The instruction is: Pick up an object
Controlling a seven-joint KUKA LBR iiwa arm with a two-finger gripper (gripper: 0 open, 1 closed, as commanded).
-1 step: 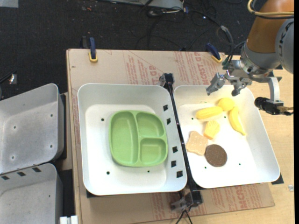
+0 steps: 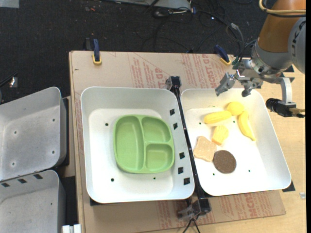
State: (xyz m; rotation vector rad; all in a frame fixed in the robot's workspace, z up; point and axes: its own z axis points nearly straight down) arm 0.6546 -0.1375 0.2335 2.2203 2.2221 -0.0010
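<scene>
The gripper [image 2: 236, 85] hung above the far edge of the right bin [image 2: 277, 144], its two fingers spread apart and nothing between them, probably because no object was chosen yet. The toy food lay together in that bin: a yellow banana [image 2: 246, 125], a lemon [image 2: 235, 108], a long yellow piece [image 2: 217, 117], an orange wedge [image 2: 220, 135], a slice of bread [image 2: 204, 149] and a brown cookie [image 2: 225, 161]. The left bin [image 2: 92, 144] held a green divided plate [image 2: 144, 143], likely as a place for putting things.
</scene>
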